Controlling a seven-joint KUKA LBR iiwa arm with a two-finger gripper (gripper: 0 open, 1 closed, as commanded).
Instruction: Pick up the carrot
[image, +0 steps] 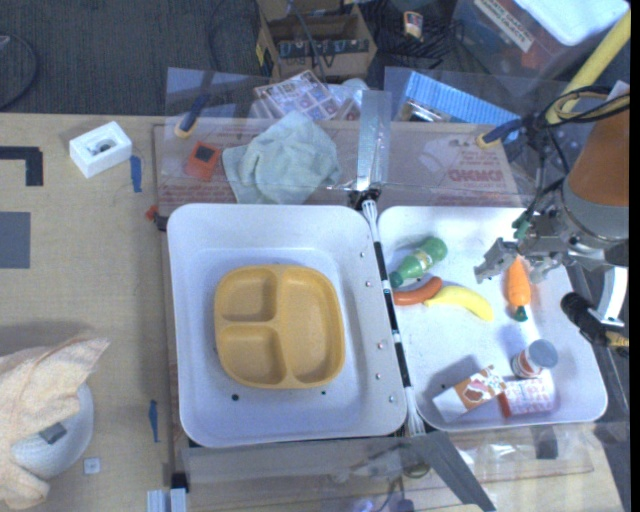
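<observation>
hanging over the right bin (590, 395), the gripper (516, 262) sits right at the carrot (517, 285), and the carrot looks like it's actually between the fingers, with one grey finger (492, 264) poking out on its left and the rest of the metal bracket on its right. so yeah, clamped on the carrot as far as i can see. the carrot stands roughly upright, orange body with a little green tip at the bottom end, in the upper right part of that bin. just left of it lies a banana (465, 299), next to a red sausage-looking thing (417, 291) and a green bottle-ish toy (419, 259). lower down there's a small carton (473, 391) and a can (527, 391) on its side. left bin (190, 260) has a yellow divided plate (279, 325) in the middle.
</observation>
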